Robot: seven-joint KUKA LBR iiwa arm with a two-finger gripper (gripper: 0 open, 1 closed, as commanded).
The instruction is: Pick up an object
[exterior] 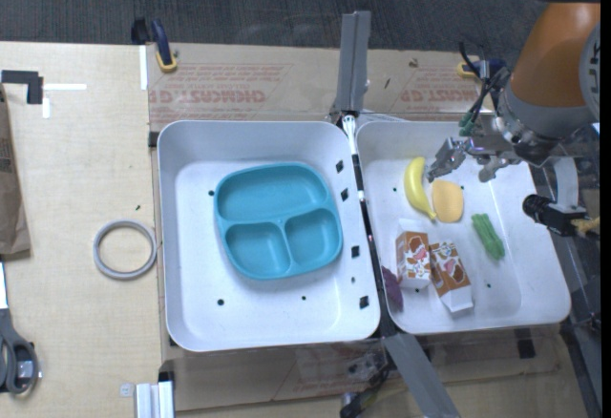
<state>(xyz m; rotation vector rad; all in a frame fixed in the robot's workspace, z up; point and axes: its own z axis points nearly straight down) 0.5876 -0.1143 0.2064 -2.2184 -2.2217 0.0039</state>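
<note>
My gripper [468, 163] hangs over the back of the right bin [535, 306], its two fingers spread open with nothing between them. Just below its left finger [445, 158] lie a yellow banana [415, 185] and a rounded orange-yellow piece [447, 201], touching each other. A green stick-shaped item [488, 236] lies to the right of them. Two small brown and white cartons [413, 259] [452, 276] lie side by side nearer the front. A thin purple item [391, 287] rests against the bin's left wall.
The left bin [186, 306] holds a blue divided plate [279, 219]. On the bench to the left lie a grey tape ring [125, 248] and scissors [14, 364]. A metal divider [351, 63] stands between the bins at the back.
</note>
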